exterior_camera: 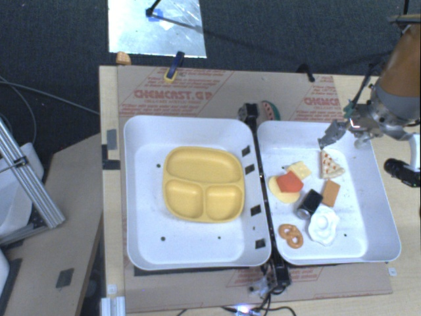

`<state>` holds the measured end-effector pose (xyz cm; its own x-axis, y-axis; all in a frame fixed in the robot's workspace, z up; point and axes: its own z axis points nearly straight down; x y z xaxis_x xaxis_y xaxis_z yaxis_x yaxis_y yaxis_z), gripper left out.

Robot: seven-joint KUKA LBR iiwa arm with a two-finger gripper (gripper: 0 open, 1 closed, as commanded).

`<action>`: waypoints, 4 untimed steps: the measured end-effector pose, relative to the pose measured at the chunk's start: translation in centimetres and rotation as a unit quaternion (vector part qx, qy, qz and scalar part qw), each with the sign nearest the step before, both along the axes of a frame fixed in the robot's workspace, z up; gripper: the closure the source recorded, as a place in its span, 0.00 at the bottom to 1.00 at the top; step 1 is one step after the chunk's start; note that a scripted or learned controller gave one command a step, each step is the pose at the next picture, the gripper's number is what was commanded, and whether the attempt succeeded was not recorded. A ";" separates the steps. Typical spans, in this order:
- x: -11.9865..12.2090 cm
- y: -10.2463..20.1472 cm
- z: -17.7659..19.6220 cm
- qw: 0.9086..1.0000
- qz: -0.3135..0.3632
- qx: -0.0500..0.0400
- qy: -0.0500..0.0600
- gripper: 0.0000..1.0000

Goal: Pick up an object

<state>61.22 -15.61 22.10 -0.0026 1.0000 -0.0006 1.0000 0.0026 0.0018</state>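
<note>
Toy food crowds the right bin (pixel 375 196): pizza slice (pixel 331 165) nearest the gripper (pixel 332 135), which hovers near the far rim, finger state unclear. Bare floor lies along the right wall.

A robotics lab or test cell is indicated. Two shallow white bins (pixel 197 127) are fixed side by side on a worktop (pixel 217 87) covered with protective sheeting printed with a red brand name, and black clips (pixel 252 170) are seen along the seam between them. Dark carpet (pixel 52 38) is laid around the worktop. At 9 o'clock an aluminium extrusion frame (pixel 26 176) is set up, with loose cables (pixel 39 104) run across the carpet beside it. At 12 o'clock a reflective metal sheet (pixel 158 18) is laid on the floor. Toy food pieces (pixel 306 199) are gathered in the right-hand bin, and a yellow divided tray (pixel 202 183) is placed in the left-hand bin.
</note>
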 end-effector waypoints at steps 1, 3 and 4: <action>-1.9 0.2 -13.9 1.000 -0.003 0.000 -0.002 0.00; -6.3 10.6 -3.7 1.000 0.000 0.001 0.002 0.00; -10.7 15.4 3.2 1.000 0.003 0.002 -0.002 0.00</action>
<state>50.51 -0.19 25.25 -0.0095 1.0000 0.0024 0.9999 0.0095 0.0059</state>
